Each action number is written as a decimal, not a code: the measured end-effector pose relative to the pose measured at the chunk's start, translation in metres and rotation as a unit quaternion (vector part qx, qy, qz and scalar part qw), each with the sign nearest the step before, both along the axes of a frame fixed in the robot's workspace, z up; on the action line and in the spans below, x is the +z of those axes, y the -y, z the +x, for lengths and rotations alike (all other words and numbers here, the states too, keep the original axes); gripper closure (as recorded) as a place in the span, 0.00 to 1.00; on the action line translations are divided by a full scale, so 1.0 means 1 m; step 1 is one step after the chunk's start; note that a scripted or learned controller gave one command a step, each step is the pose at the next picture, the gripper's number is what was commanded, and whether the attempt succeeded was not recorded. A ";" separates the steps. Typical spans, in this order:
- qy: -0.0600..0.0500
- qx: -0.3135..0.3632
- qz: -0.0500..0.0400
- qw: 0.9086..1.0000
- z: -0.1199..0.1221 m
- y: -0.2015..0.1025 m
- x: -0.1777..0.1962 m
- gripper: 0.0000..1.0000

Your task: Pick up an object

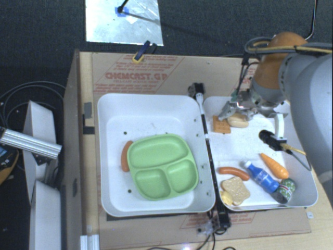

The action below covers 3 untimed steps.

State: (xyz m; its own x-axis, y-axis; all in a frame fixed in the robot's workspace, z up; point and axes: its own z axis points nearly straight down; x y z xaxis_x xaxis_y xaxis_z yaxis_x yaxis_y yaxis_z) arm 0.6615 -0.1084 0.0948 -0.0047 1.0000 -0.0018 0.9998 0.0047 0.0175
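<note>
Two bins: white, side by side on the worktop (130, 66).
End effector (237, 108): low in the right bin's (307, 191) far corner, over a pale bread roll (239, 121); grip state cannot be told.
Likely target: roll, beside a cracker (221, 124).
Handling: probably light, smooth, rigid toy food; best gripped across its short width.
Left bin (109, 139): green divided plate (162, 166), sausage (125, 155).
Writing: red print on the cardboard, not clearly legible.
</note>
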 end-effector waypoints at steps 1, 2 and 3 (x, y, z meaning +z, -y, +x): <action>-0.004 -0.002 -0.003 1.000 0.005 -0.020 -0.003 0.00; 0.000 -0.001 -0.001 1.000 -0.023 0.038 -0.003 0.00; -0.006 -0.001 0.000 1.000 0.008 0.079 0.026 0.00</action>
State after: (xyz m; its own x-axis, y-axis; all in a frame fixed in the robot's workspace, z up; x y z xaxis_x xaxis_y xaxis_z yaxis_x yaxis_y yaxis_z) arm 0.6696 -0.1876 0.1203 -0.0027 1.0000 -0.0020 1.0000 0.0027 0.0050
